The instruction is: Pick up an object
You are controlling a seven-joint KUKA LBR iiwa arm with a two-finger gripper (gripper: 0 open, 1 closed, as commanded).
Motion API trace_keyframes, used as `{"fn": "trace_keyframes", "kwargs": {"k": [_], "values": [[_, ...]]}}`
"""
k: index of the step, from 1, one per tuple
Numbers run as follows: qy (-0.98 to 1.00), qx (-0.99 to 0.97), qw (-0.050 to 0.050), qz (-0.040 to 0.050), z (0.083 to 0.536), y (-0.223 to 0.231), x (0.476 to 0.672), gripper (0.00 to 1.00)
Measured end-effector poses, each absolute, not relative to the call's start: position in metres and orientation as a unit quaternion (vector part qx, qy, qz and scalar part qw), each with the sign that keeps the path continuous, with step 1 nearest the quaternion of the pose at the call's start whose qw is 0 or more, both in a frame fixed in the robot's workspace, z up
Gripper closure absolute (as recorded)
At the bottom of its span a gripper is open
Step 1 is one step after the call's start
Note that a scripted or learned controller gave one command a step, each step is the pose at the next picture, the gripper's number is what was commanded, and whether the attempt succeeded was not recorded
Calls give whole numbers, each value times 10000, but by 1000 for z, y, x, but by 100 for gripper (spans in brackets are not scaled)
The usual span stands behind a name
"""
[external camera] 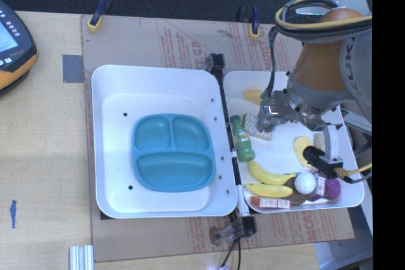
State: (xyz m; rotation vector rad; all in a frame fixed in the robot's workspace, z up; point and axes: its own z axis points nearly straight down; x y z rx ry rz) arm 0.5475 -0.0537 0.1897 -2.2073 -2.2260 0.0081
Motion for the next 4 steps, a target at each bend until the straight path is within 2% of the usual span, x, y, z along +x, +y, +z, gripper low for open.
{"fn": "trace_keyframes", "kwargs": {"k": [1,2,3,4], "values": [[-7101,-7041,9,14,191,-27,560,100],[-7072,-7070,28,38,190,-64,530,100],[-7104,-7038,11,8,194,-20,559,100],[-7066,-7076,30,36,190,-70,528,100]]}}
